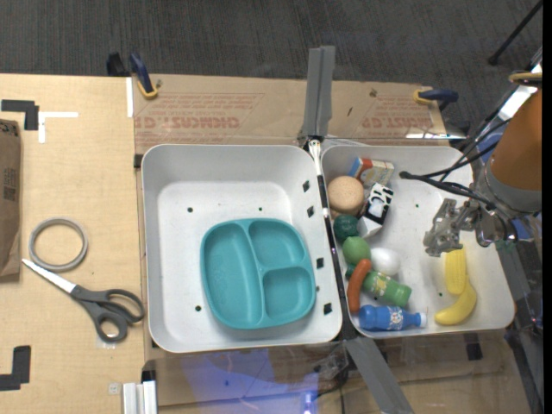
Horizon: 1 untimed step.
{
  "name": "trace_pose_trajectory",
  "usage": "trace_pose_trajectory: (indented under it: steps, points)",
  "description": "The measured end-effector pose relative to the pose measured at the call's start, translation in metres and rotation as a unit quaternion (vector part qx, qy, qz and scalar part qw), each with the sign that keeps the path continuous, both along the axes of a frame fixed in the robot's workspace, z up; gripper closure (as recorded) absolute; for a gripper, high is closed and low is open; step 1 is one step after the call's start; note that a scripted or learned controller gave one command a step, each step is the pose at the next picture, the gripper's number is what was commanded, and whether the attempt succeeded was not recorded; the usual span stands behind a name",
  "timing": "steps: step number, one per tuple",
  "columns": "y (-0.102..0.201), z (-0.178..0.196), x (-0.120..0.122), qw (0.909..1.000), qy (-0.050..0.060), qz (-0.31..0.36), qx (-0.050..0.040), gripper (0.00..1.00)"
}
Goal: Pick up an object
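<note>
The right bin (483,317) holds several small items. A yellow banana (454,288) lies near its right wall. Along its left side are a tan ball (346,194), a black-and-white piece (378,203), a dark green ball (346,227), a green pepper (355,250), a white egg (385,260), an orange carrot (357,288), a green bottle (386,291) and a blue bottle (391,318). My gripper (443,241) hangs over the right part of this bin, just above the banana's top end. Nothing shows in its grasp.
The left bin (172,179) carries a teal divided plate (259,272). On the wooden bench to the left lie scissors (97,301) and a tape roll (58,242). Cables (448,175) trail from the arm across the right bin's back corner.
</note>
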<state>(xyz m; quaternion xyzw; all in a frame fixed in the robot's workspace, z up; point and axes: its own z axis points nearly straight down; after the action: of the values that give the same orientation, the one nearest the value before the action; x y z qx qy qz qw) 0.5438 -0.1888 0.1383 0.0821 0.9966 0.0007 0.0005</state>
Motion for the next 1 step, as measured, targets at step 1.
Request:
trace_pose_trajectory:
  steps: [1]
  points:
    - [0.0625, -0.0471, -0.0661, 0.9998, 0.001, 0.020, 0.0001, 1.00]
